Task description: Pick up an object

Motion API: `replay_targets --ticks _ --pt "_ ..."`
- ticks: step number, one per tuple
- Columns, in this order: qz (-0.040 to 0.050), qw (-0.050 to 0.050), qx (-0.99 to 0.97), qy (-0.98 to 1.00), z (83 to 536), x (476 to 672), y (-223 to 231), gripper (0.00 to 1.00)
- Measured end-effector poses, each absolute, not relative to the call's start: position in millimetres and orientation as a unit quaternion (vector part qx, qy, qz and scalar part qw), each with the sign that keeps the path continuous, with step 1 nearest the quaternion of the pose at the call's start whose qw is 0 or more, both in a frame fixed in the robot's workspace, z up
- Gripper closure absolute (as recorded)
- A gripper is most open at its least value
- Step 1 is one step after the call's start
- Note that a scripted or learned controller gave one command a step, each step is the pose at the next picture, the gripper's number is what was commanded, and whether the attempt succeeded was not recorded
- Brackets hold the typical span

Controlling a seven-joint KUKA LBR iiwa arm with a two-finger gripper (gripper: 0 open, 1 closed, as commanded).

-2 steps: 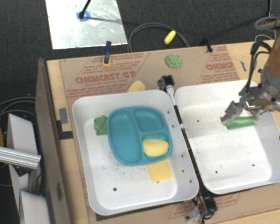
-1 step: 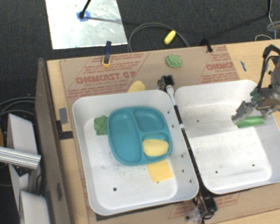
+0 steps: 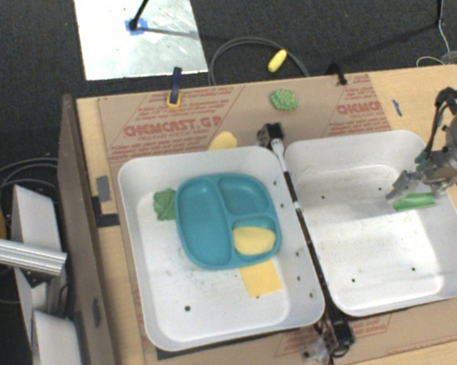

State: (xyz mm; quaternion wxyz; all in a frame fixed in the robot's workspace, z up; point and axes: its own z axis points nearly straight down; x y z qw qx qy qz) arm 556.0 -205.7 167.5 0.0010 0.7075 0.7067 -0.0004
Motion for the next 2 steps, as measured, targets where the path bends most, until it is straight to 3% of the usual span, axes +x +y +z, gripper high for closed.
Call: replay_targets --ticks 1,2 --pt "-0.0008 -0.002 0.707 0.707 79.8 550.2 -202.8 0.00" --pt "0.0012 0.002 0.707 0.708 95.1 552.6 -203.3 1.00"
